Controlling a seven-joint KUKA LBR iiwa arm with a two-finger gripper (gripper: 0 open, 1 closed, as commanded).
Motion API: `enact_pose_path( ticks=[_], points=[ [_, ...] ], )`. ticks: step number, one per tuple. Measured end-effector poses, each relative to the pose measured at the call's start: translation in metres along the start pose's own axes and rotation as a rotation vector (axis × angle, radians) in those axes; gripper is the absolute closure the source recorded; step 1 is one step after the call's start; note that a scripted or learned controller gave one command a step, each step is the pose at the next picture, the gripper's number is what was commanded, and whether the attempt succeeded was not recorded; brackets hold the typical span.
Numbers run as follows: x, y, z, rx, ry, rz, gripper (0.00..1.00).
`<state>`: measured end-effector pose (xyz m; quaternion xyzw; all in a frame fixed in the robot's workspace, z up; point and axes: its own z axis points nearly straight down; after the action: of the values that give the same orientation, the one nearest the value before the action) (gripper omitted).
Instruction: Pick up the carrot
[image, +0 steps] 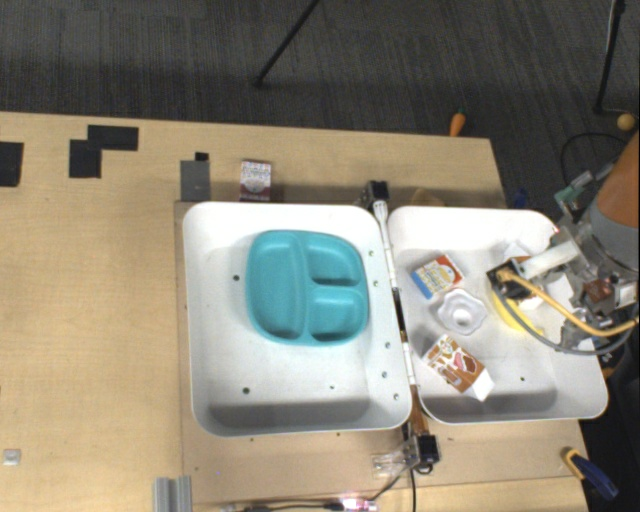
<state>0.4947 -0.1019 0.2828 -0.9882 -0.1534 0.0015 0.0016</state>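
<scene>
End effector (598, 292) low over the right side of the right bin (530, 400); spread or pressed together, cannot tell. Probably hiding the carrot beneath. Approach step; next, locate carrot, then close.

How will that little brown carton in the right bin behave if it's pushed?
The brown carton lies flat, with boxy faces, so it probably won't roll. It looks small and likely light, so it may slide across the smooth right bin.
</scene>
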Motion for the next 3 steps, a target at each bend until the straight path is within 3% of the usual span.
enact_pose_path(
  ticks=[1,2,3],
  points=[
    [-0.012,0.060,0.074,-0.001,-0.004,0.047,0.00],
    [-0.008,0.058,0.061,0.001,0.001,0.032,1.00],
    [-0.021,0.102,-0.073,-0.014,0.014,-0.114,1.00]
  ],
)
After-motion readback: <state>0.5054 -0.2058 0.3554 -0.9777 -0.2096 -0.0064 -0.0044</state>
